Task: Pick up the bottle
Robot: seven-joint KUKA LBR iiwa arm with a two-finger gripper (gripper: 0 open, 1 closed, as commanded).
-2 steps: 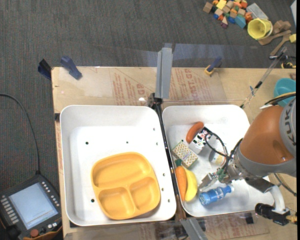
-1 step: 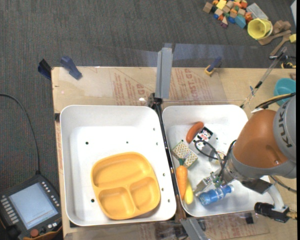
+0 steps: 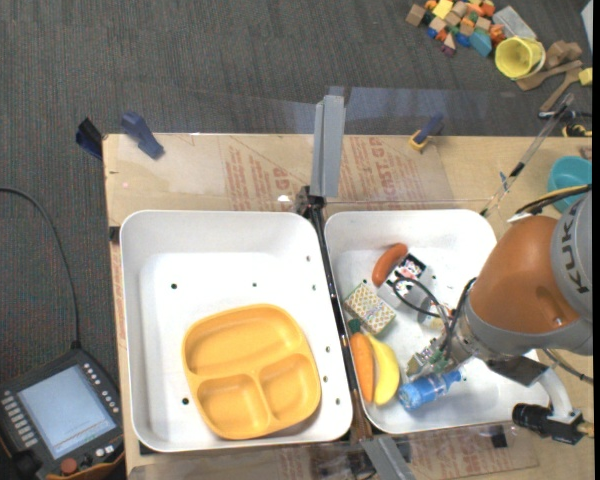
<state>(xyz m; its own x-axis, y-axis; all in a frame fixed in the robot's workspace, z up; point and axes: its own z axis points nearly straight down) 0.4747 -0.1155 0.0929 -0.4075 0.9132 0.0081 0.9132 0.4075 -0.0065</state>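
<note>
While we look down at the right bin (image 3: 460, 230):
bottle (image 3: 429, 389): lying on its side nr front edge, beside the banana (image 3: 385, 369)
gripper (image 3: 442, 349): right above bottle, fingers hidden, we can't tell if it's got anything

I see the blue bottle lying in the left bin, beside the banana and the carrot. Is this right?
Not quite. The camera view shows the blue bottle lying in the right bin, not the left one. The rest holds: it lies beside the banana and the carrot. The left bin holds the yellow divided plate.
</note>
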